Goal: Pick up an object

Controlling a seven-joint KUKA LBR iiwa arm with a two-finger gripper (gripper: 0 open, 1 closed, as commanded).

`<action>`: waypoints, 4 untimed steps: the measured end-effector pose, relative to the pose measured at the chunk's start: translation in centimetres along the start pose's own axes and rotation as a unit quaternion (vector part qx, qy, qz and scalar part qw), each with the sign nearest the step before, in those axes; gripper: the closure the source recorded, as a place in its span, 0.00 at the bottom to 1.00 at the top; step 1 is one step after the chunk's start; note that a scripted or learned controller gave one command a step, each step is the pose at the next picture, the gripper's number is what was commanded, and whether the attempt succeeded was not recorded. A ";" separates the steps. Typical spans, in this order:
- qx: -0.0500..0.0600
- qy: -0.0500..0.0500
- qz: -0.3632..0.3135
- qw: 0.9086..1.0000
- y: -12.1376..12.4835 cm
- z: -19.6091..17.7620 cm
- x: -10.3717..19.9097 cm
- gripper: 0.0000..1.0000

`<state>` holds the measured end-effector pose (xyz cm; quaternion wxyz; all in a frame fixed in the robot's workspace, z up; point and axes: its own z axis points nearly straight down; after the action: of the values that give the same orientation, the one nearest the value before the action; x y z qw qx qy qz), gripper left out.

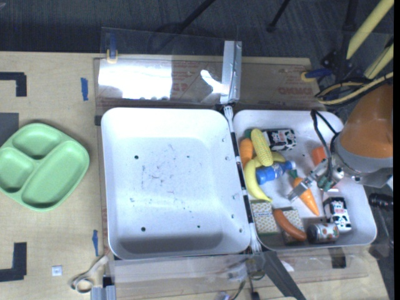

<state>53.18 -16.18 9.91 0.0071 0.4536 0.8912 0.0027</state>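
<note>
pincer over carrot, tip pointing lower right.

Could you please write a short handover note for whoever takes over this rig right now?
Tool: low in the right bin, among the toys beside the carrot; I cannot confirm a grasp.
Things: corn cob, banana, blue bottle, sausage and can all lie in the right bin.
Done: arm is down at the pile.
Left: secure one object and lift it.
</note>
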 end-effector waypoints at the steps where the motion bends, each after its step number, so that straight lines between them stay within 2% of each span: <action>1: -0.002 -0.001 0.001 1.000 0.1 -1.0 -0.1 1.00; 2: 0.006 0.003 0.222 0.975 7.3 -13.5 2.5 1.00; 3: 0.006 0.003 0.197 0.980 6.2 -18.9 5.0 1.00; 4: 0.005 0.003 0.177 0.984 10.8 -21.0 2.3 1.00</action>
<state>60.22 -7.98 31.04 0.0016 0.6038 0.7971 0.0004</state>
